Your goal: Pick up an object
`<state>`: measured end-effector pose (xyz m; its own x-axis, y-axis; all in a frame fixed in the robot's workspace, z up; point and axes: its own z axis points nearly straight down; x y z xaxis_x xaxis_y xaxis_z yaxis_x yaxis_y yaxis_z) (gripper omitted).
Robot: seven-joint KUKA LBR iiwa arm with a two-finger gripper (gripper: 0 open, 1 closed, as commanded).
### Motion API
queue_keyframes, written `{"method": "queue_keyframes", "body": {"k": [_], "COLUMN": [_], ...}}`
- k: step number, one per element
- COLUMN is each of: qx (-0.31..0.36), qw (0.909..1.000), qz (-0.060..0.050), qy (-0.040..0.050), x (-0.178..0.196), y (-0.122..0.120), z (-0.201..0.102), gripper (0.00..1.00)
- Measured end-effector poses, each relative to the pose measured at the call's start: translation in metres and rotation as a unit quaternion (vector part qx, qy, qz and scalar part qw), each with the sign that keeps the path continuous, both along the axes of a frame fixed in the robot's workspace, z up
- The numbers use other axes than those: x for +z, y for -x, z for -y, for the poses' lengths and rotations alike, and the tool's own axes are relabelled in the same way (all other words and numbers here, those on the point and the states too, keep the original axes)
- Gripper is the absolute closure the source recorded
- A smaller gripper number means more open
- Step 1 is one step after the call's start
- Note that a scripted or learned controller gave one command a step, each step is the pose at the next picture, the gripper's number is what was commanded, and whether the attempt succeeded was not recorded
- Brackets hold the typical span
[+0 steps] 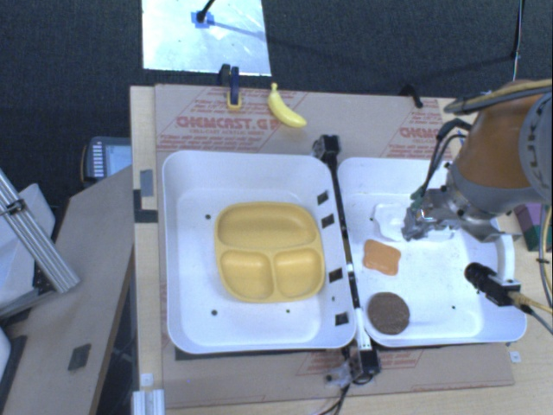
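Grey two-finger gripper (416,226) low over right shallow white bin (449,318), right of centre (finger opening impossible to tell). Just below-left: flat orange square slice (381,257). Lower still: round brown patty (389,313). Centre-left: yellow three-compartment plastic tray (263,251).

The bench (143,232) carries a printed cardboard sheet (346,115), and two shallow white bins sit on it side by side, the left bin (186,258) touching the right bin (449,322). A yellow banana (285,109) lies on the cardboard behind the left bin.
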<state>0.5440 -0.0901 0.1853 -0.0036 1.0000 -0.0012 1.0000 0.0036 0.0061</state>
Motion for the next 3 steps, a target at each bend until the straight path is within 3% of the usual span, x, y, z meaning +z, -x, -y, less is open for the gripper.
{"method": "queue_keyframes", "body": {"k": [1,3], "qx": [0.000,0.003], "qw": [1.0000,1.0000], "qz": [0.000,-0.002], "qy": [0.0001,-0.0015], "x": [0.048,0.029], "y": [-0.010,-0.033], "z": [0.003,-0.101], "gripper": [1.00,1.00]}}
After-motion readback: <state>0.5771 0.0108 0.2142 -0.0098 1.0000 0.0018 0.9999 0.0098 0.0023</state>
